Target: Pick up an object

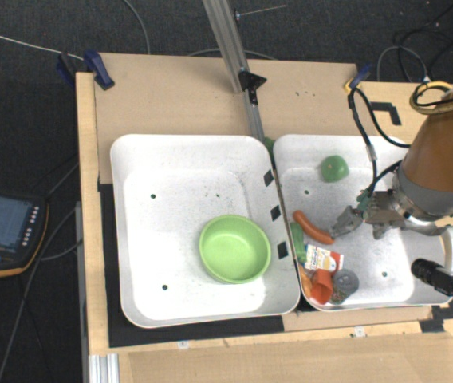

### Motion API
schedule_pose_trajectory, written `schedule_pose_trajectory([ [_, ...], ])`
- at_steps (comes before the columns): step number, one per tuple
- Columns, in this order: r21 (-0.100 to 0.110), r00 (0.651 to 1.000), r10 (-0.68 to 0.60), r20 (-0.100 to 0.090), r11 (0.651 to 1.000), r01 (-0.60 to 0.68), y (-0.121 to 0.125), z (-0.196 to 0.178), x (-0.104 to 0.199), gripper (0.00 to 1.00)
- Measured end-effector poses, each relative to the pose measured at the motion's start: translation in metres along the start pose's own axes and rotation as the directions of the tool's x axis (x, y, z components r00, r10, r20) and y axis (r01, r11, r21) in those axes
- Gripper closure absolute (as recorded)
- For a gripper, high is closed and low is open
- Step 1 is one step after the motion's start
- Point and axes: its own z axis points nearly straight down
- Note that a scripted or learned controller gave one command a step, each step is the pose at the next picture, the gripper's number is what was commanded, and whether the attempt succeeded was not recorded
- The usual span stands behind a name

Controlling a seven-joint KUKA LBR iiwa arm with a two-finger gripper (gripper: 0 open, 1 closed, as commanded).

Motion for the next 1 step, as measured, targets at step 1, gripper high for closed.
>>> schedule_pose_trajectory([
  [1, -0.001, 1.0, 0.0, 0.0, 1.0, 0.0, 0.0059, 0.0571, -0.006, 0.0],
])
